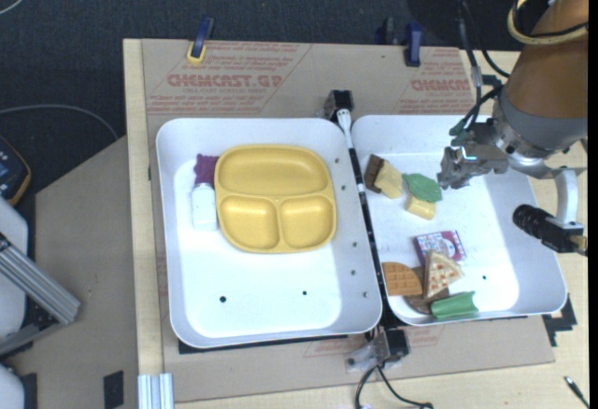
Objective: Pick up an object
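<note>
Camera view has the nearest candidate, a small green piece (pixel 422 186) resting on a yellow block (pixel 421 206), in the upper part of the right bin (pixel 523 295), lying just to the picture-left of the gripper (pixel 455 172) and slightly below it. How far the jaws stand apart I cannot tell, and nothing is seen between them. Further out lie a brown-and-cream wedge (pixel 382 177) to picture-left, a cluster of toy food (pixel 432 279) nearer the bin's front edge, and a yellow divided tray (pixel 276 196) in the left bin (pixel 252 304).
</note>
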`<state>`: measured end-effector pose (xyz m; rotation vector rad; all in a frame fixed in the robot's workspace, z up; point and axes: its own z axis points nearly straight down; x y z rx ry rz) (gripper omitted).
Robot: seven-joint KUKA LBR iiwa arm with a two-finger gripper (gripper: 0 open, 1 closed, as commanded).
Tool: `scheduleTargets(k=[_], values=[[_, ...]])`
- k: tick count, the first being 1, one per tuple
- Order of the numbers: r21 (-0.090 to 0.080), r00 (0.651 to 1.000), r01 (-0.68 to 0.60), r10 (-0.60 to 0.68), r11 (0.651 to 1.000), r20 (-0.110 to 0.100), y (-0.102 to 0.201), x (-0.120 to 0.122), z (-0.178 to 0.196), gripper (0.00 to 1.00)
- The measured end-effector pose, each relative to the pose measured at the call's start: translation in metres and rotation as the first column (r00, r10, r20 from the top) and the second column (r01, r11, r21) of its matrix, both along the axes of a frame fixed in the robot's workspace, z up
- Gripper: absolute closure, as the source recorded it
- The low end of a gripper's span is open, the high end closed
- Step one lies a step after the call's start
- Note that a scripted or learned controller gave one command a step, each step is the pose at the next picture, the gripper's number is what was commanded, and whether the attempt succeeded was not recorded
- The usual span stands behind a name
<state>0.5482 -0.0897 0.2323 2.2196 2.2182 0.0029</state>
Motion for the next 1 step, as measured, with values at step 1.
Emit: scheduleTargets(k=[1], values=[[0.002,1.0,-0.002,0.002,1.0,-0.008,0.0133,0.0017,-0.016,1.0]])
